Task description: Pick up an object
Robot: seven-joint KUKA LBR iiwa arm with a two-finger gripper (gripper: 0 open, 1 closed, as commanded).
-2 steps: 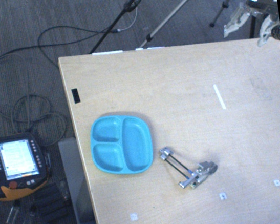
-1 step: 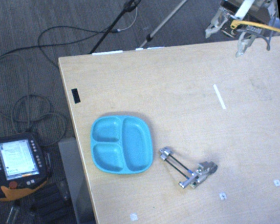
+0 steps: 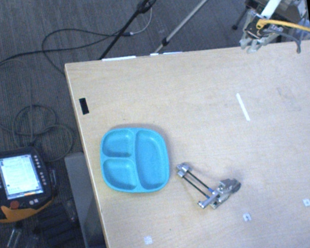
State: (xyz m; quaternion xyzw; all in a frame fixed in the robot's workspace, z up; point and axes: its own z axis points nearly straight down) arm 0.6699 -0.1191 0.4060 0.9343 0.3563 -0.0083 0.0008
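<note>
1. Gripper (image 3: 257, 42): top right, above the bench's far edge, well apart from all objects; whether its claw is wide or narrow cannot be told
2. Metal tool (image 3: 207, 186): lying flat on the bench (image 3: 208, 96), just right of the plate
3. Blue divided plate (image 3: 135, 159): left-centre

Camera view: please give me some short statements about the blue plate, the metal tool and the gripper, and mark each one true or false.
1. The blue plate has three compartments. True.
2. The metal tool lies inside the plate. False: it lies on the wooden table, beside the plate's right edge.
3. The gripper is near the table's far right corner, away from both things. True.
4. The gripper holds the metal tool. False: the tool rests on the table, far from it.
5. A white strip lies on the table. True.
</note>
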